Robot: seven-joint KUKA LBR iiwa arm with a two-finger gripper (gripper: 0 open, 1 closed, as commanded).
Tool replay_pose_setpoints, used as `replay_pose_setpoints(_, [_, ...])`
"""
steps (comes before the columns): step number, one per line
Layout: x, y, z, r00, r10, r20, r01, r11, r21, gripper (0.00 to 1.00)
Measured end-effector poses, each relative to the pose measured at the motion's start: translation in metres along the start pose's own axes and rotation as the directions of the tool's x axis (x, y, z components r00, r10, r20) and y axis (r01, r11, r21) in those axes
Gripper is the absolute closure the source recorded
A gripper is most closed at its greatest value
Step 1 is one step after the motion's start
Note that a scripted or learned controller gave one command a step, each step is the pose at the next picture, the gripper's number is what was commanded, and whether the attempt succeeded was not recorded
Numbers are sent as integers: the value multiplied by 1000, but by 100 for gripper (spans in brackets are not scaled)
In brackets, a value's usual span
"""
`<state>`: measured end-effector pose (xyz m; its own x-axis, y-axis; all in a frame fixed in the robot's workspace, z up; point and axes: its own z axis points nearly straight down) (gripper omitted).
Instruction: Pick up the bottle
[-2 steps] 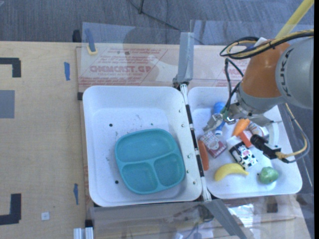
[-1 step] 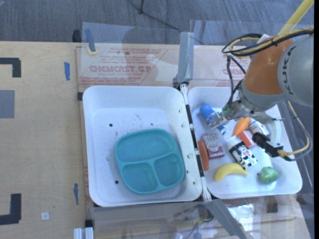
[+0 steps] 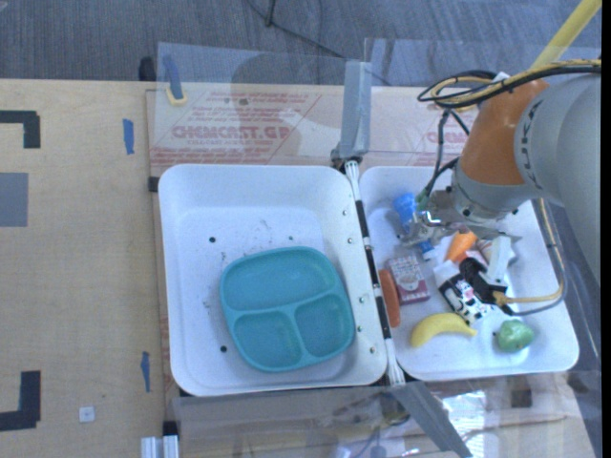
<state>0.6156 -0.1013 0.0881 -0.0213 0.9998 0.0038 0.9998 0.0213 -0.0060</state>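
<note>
Bottle [image 3: 406, 210]: seen in the right bin [image 3: 554, 351], blue-capped, just beside the gripper [image 3: 441, 225].
Fingers: state cannot be told.
Risk: the neighbouring carrot [image 3: 460, 246] or box [image 3: 410, 277] could be caught instead, given the clutter.

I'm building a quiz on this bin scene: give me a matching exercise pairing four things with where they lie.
Things:
1. teal tray
2. banana
3. green object
4. gripper

Places:
A. right bin, near-right corner
B. left bin
C. right bin, near edge, left of the green object
D. over the right bin's far part

Pairs: 1-B, 2-C, 3-A, 4-D
</note>
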Motion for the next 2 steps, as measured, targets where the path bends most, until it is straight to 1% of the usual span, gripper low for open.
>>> replay_pose_setpoints(1, [64, -61, -166, 1000, -14, 4, 14, 1000, -7, 100])
replay_pose_setpoints(2, [45, -57, -170, 965, -263, 7, 263, 965, -8, 100])
